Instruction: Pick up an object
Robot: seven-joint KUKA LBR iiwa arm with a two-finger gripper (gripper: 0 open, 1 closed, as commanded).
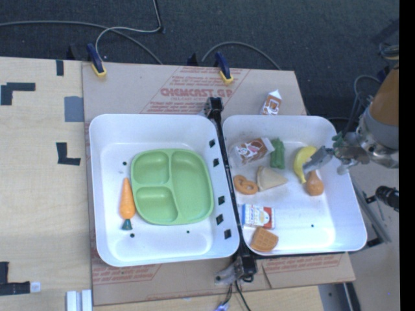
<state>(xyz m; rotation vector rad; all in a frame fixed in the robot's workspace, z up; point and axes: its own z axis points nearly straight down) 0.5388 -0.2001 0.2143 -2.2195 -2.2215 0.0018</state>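
Observation:
The right bin (337,235) holds several toy foods: a yellow banana (301,161), an orange ball (314,186), a green piece (277,153), a brown-and-white packet (251,149), a beige wedge (271,177), a pretzel (245,185), a red-and-white carton (258,216) and an orange waffle (264,240). My gripper (319,159) reaches in from the right and hangs over the bin's right side, just right of the banana and above the orange ball. Nothing visibly hangs from it.
The left bin (104,135) holds a green divided plate (172,186) with a toy carrot (126,201) beside it on the left. A small milk carton (272,102) lies on the cardboard behind the right bin. Clamps and cables sit along the far edge.

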